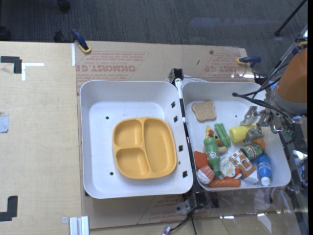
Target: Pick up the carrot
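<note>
The carrot [257,142] lies in the right bin [222,93], near its right wall, mostly hidden under the gripper [255,117]; only an orange bit shows beside the can [250,151]. The gripper hangs just above it, next to the yellow lemon [238,133]. Whether it is apart or together, I cannot tell. A slice of bread [204,111] lies further back. In the left bin [93,146] sits a yellow plate [144,147].
</note>
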Motion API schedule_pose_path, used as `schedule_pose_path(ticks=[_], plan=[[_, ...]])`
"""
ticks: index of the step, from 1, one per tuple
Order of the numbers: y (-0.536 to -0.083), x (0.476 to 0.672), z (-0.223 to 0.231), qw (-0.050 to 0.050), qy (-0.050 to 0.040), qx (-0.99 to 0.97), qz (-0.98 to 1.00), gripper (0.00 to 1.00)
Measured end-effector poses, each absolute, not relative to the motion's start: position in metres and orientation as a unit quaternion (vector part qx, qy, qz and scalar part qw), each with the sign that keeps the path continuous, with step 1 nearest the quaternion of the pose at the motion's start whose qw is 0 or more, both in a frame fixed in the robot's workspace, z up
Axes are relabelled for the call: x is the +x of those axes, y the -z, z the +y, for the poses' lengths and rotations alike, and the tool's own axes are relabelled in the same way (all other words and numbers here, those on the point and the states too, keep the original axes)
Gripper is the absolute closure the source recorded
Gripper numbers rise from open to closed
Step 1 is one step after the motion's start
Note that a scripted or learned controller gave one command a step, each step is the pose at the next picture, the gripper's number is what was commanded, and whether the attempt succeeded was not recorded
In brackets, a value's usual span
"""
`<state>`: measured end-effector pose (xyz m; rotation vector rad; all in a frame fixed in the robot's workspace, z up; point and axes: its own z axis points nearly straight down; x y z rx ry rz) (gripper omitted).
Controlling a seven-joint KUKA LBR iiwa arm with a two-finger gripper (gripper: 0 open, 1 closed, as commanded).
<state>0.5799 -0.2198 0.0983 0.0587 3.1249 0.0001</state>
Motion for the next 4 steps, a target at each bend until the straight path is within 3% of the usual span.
schedule_pose_path(ticks=[1, 2, 3, 4], plan=[[-0.094, 0.577, -0.220, 0.004, 0.0000, 0.019, 1.000, 0.00], [-0.094, 0.567, -0.221, 0.003, 0.0000, -0.127, 0.992, 0.00], [-0.190, 0.520, -0.210, 0.003, 0.0004, -0.067, 0.998, 0.00], [-0.117, 0.543, -0.223, 0.015, 0.0034, 0.022, 1.000, 0.00]])
